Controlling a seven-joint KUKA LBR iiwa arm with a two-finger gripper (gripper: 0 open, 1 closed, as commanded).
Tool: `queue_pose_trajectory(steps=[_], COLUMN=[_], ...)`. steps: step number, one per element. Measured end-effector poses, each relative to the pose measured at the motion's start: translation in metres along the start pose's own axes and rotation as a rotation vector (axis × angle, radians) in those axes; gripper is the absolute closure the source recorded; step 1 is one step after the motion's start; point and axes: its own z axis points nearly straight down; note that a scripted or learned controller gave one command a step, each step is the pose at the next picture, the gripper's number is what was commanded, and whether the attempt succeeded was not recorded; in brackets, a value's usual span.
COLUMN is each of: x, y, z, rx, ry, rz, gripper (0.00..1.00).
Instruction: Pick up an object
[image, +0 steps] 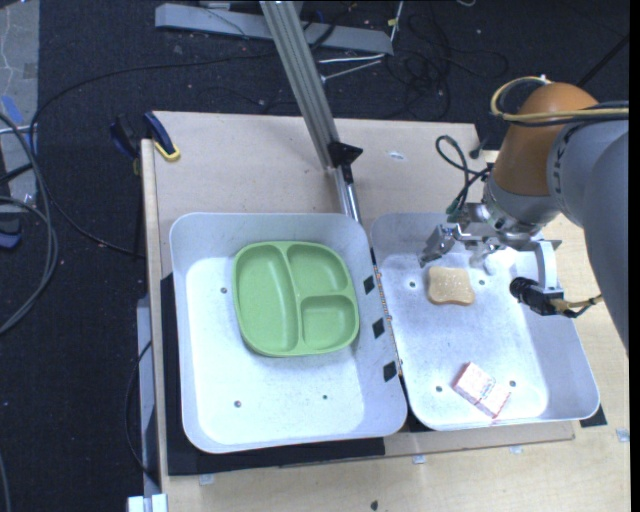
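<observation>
The gripper (458, 247), fingers spread apart and holding nothing, hovers just above the tan sponge (450, 287) in the right bin (560, 385).

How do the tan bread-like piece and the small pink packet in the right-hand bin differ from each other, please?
The tan bread-like piece is rounded and plain tan; the pink packet is boxy, pink and white. The tan piece lies near the bin's far end, just below the gripper; the packet lies near the front edge, well away from it. Both rest flat in the right bin.
</observation>
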Motion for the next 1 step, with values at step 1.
queue_pose_trajectory(steps=[1], x=[0.0002], y=[0.0014], z=[-0.0137], rx=[-0.006], ry=[-0.001], rz=[-0.001], gripper=[1.0])
